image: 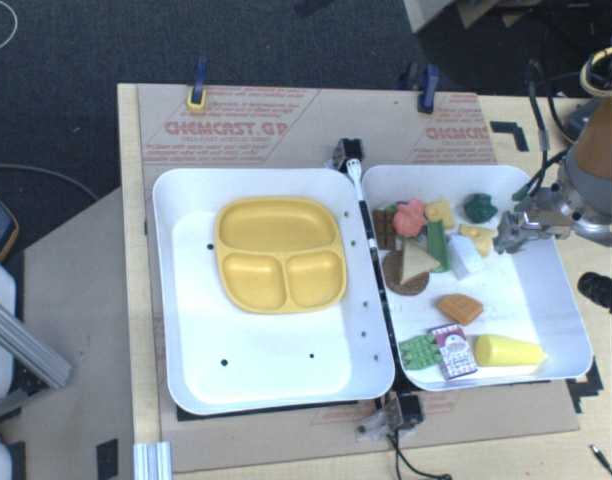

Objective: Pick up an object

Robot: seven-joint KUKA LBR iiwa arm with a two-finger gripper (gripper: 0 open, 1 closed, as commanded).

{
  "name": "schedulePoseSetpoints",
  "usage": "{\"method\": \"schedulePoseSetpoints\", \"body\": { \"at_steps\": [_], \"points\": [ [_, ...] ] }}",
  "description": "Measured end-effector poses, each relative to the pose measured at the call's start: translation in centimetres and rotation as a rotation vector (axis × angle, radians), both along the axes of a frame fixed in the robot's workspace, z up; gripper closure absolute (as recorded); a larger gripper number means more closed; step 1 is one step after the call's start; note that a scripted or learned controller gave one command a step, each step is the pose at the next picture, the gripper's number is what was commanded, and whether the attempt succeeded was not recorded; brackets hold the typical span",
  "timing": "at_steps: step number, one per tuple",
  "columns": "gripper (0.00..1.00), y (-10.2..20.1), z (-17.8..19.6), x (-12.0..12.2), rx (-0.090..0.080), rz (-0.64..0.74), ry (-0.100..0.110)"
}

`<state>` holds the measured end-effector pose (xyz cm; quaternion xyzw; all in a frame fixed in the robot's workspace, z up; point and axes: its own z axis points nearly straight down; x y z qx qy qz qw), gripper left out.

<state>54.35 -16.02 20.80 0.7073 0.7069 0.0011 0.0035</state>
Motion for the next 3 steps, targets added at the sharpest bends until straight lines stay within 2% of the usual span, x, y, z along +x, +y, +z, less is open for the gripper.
{"method": "schedulePoseSetpoints", "body": {
  "at_steps": [1,2,3],
  "points": [
    [1.00,0.0,1.8,0.1,0.001,0.001,0.001],
    [1.00,5.5,1.0,2.7,0.003,0.006,0.003],
    [1.00,9.9,1.4,4.3,0.003,0.006,0.003]
  ]
}}
